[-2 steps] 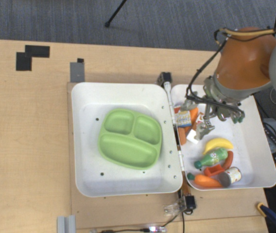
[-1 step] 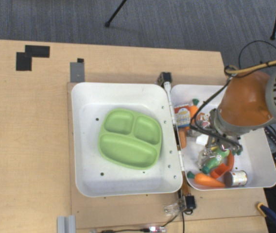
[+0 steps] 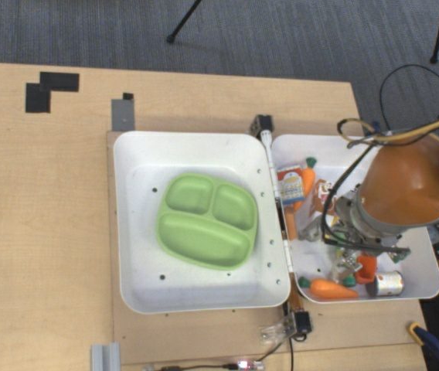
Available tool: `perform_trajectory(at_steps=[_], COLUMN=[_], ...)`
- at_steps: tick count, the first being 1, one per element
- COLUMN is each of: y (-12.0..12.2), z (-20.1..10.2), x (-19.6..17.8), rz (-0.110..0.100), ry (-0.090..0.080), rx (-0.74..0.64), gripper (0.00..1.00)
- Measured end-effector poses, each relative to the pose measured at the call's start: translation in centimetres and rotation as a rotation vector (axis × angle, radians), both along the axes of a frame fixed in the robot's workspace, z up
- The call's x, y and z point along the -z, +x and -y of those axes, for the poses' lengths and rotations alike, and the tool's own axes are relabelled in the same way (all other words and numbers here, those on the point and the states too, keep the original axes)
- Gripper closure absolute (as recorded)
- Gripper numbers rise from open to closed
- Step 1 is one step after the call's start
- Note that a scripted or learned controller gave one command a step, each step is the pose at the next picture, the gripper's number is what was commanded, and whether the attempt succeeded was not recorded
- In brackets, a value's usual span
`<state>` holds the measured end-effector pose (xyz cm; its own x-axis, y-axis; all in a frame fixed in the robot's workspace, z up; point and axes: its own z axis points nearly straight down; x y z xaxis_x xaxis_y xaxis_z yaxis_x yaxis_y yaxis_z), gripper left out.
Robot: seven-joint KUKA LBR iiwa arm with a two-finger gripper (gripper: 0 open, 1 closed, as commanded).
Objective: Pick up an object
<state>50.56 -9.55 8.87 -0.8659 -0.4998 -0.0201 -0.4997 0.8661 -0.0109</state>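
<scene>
Grey carpet [image 3: 297, 29] is being shown behind a pale wooden desk [image 3: 42, 230] on which two shallow white bins are being carried side by side. In the right bin [image 3: 430, 283], a heap of small things is being kept: a carrot [image 3: 330, 288] is lying along the near wall, a small silver can [image 3: 388, 284] is resting just beside it toward the right, and a second carrot [image 3: 307, 180] is lying near the far left corner beside a red-and-white packet [image 3: 290, 184]. Over this heap the gripper [image 3: 349, 263] is being held low by the arm [image 3: 405, 184], among the things; whether it is released or clenched cannot be told, since it is being hidden by the wrist and cables. In the left bin [image 3: 138, 280], a green divided plate [image 3: 206, 220] is being held near the middle, well apart from the heap.
</scene>
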Motion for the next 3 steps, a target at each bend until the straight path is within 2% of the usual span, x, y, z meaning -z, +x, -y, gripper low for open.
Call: perform_trajectory(at_steps=[1,2,3], y=[8.0,8.2,14.2], z=[0.5,0.5,-2.2], x=[0.2,-1.0,-9.7], rz=[-0.013,-0.007,-0.015], ry=[0.001,0.002,-0.002], rx=[0.084,0.086,-0.199], gripper=[0.00,1.00,1.00])
